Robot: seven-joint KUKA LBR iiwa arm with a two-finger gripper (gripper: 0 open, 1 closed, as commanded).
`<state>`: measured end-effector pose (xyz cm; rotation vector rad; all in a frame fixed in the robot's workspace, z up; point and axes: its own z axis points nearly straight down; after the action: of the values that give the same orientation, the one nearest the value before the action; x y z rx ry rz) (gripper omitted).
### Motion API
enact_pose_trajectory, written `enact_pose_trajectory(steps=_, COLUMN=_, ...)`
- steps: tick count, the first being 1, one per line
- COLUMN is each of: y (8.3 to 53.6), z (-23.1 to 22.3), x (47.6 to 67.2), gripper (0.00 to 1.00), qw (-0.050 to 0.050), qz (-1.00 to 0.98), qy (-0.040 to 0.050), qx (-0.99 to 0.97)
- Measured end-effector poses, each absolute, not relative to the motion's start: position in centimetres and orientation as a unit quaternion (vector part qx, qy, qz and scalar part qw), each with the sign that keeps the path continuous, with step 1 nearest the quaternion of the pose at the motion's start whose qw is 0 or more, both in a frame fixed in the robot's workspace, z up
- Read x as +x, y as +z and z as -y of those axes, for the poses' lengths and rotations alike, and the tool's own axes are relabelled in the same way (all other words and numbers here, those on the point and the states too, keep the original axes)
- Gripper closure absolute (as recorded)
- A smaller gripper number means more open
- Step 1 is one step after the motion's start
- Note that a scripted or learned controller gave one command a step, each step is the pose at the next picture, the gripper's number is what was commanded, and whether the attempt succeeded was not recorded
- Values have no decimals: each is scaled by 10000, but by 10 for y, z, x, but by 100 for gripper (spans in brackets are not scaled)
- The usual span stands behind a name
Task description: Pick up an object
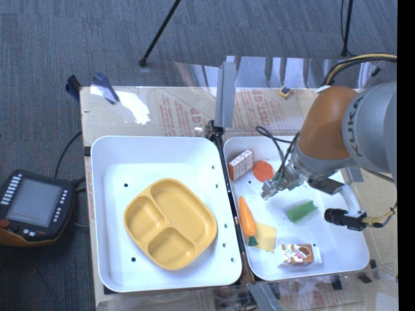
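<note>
Camera view shows the grey arm with its orange band reaching in from the right over the right-hand bin (pixel 353 254), its fingers (pixel 271 188) pointing down toward the bin floor. The fingers are small and partly blurred against the white plastic; nothing can be seen between them, and whether they stand wide or narrow cannot be told. Just up and to the left of the fingers lies a flat red round piece (pixel 262 170), and touching that piece on its left is a small red-and-white carton (pixel 240 164), tilted. Below and to the left of the fingers lies a toy carrot (pixel 246 217), running along the bin's left wall, with a yellow wedge (pixel 266 233) beside its lower end. To the right of the fingers and a little lower rests a green block (pixel 301 210), apart from them. Well below the fingers, near the front wall, lies a small printed packet (pixel 299 254). Far to the left of the fingers, the left-hand bin (pixel 107 167) holds a yellow divided plate (pixel 170 222). Both bins sit on the table (pixel 168 112), and a handheld control pendant (pixel 32 206) lies off its left side.
</note>
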<state>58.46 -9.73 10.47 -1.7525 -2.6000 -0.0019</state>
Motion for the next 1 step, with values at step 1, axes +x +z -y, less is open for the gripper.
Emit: enact_pose_trajectory(steps=1, y=104, z=97, x=584, gripper=0, qw=32, qz=8289, qy=-5, qx=-5594)
